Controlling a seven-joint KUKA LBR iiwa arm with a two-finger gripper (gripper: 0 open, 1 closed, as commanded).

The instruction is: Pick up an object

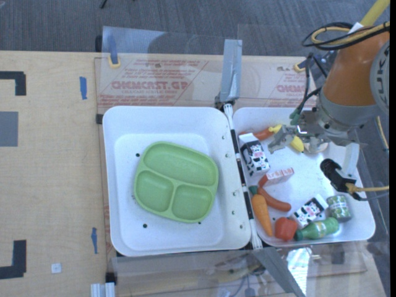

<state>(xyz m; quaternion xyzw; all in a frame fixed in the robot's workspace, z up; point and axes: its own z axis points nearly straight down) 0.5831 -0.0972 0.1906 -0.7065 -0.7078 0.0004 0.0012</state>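
My gripper [297, 139] hangs over the back of the right bin [365, 224], fingers spread open. One grey finger [278, 141] points left and the other [317, 145] sits to the right. A small yellow piece [299, 145] lies between them, not clamped. Just left are a small orange carrot [265, 132] and a cow-patterned carton [255, 156]. Nearer the front lie a red-and-white box [279, 175], a red sausage [273, 200], a large carrot [262, 214], a red tomato [284, 228], a green bottle [318, 229], a second cow-patterned carton [310, 210] and a green can [338, 207].
The left bin [117, 184] holds a green divided plate [176, 181]. A raised wall [237, 178] separates the two bins. Plywood bench [49, 166] lies to the left, and clear panels stand behind the bins.
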